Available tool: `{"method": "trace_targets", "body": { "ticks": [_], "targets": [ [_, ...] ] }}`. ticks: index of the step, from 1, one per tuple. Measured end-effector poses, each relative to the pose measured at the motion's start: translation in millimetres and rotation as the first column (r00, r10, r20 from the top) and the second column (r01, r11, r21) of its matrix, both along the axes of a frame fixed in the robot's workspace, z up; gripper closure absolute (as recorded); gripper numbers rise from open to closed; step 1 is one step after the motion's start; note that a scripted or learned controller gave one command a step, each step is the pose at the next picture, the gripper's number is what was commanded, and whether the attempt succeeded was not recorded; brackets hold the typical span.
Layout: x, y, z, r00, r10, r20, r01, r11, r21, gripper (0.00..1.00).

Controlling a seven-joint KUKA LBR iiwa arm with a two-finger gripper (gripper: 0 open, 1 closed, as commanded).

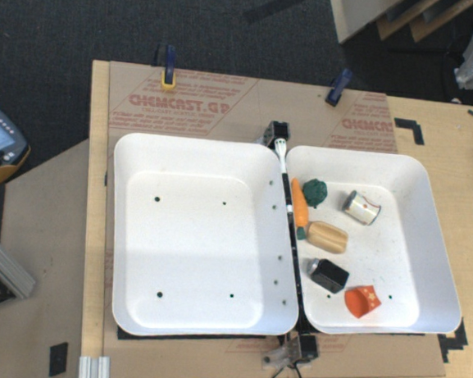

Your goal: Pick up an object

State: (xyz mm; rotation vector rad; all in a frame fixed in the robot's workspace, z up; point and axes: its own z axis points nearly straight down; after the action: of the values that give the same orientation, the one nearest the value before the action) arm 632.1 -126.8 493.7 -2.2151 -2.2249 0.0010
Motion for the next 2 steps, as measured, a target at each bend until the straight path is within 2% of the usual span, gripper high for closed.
{"method": "trace_targets", "body": {
  "ticks": [1, 2],
  "targets": [
    [-10.0, 68.4, -32.5, 1.000, 0.001, -0.002, -0.001, 1.000, 0.000, 1.00],
    [12.5, 139.2, -89.2, 1.000, 0.002, -0.004, -0.002, 1.000, 0.001, 1.00]
  ]
}}
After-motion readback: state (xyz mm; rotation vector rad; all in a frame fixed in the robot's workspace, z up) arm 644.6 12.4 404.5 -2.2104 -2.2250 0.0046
